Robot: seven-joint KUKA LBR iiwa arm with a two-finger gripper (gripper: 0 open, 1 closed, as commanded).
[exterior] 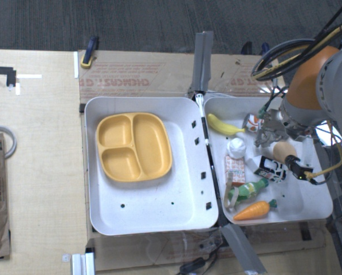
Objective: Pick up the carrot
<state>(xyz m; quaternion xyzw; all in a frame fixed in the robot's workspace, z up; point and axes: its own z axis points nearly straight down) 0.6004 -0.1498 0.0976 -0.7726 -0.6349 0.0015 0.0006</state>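
The orange carrot [252, 211] with a green top lies at the near edge of the right bin [308, 208], its tip pointing left. My gripper [266, 140] hangs over the far middle of that bin, well beyond the carrot and a little to its right. Nothing of the carrot is near it.
The right bin also holds a yellow banana [223, 125], a small can [252, 122], a white-capped bottle [236, 148], a red and white carton [234, 170], a green bottle [246, 190] and a black and white packet [270, 168]. A yellow divided plate [134, 146] sits in the left bin [153, 211].
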